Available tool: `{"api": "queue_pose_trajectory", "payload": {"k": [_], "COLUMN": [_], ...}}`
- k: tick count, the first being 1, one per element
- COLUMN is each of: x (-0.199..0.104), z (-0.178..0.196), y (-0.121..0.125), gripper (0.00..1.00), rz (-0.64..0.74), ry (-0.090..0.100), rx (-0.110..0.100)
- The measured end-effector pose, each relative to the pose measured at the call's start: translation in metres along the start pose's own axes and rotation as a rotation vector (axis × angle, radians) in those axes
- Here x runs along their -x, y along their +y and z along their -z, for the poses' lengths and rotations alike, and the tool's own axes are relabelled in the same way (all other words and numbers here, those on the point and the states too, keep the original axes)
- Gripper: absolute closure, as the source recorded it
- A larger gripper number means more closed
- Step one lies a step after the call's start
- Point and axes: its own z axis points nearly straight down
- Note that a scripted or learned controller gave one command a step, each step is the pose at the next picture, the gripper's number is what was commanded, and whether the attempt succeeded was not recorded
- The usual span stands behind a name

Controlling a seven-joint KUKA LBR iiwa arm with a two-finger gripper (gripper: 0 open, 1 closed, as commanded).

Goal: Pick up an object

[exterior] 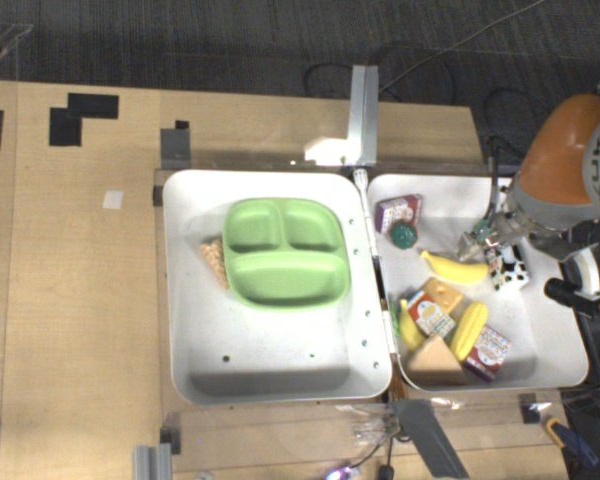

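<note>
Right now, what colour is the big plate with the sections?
Light green. The plate shows clearly in the camera view, in the left bin.

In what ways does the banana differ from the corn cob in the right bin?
The banana is pale yellow, curved and smooth, while the corn cob is a deeper yellow, straight and stubby. The banana lies nearly crosswise in the middle of the right bin, close to the hand; the corn cob lies more upright in the picture, nearer the front, among other toys. Both are yellow toy foods.
</note>
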Motion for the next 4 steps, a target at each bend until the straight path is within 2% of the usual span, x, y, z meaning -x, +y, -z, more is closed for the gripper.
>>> {"api": "queue_pose_trajectory", "payload": {"k": [1,2,3,4], "x": [-0.017,-0.015,-0.040,-0.041], "z": [-0.010,-0.010,-0.007,0.002], "y": [0.060,0.059,-0.027,-0.023], "gripper": [1.00,0.00,0.00,1.00], "rz": [-0.365,-0.366,-0.292,-0.291], "ry": [-0.005,-0.007,-0.004,0.000], "rx": [-0.002,-0.003,-0.002,0.002]}}
